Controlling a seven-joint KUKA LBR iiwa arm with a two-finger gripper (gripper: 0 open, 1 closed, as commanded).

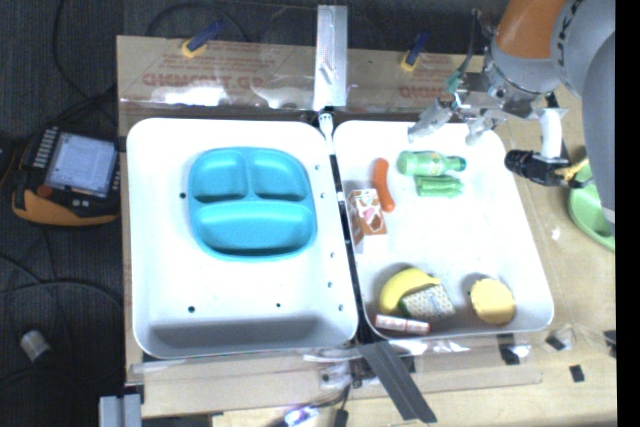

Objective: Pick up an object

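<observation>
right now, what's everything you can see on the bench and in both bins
left bin: 1, white, left half of the bench
divided plate: 1, blue, three compartments, middle of the left bin
right bin: 1, white, beside the left bin
green bottle: 1, lying on its side, far part of the right bin
green pod: 1, just in front of the bottle
orange sausage: 1, left of the bottle
small packet: 1, red and white, by the bin's left wall
banana: 1, yellow, near end of the right bin
round yellow item: 1, near right corner
arm: 1, grey with orange band, reaching from the right
claw: 1, above the right bin's far edge, near the bottle
</observation>
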